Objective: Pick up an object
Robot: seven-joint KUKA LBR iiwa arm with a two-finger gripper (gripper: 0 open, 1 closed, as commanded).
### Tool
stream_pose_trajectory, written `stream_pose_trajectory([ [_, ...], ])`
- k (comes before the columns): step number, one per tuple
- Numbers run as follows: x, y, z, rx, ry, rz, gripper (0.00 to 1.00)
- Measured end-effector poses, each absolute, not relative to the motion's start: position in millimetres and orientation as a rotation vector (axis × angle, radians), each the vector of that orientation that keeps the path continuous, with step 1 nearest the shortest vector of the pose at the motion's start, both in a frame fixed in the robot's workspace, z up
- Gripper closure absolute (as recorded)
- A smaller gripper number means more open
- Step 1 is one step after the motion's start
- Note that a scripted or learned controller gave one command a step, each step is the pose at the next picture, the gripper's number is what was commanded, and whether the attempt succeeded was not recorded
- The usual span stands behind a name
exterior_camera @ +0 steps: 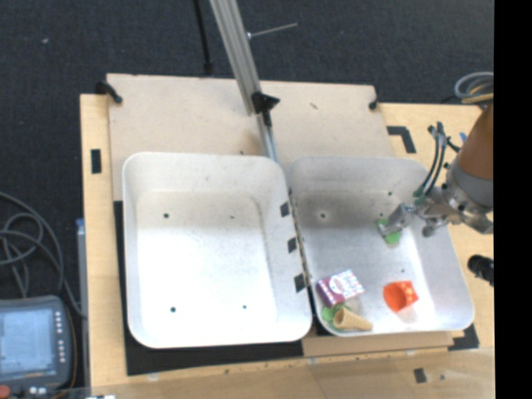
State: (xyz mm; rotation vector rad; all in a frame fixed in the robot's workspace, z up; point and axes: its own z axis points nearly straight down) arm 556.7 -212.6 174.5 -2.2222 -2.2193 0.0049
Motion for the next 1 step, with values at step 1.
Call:
stream_pose_trajectory([
  [1, 559.0, -206.3, 114.7, -2.223, -2.216, 0.005, 0.0],
])
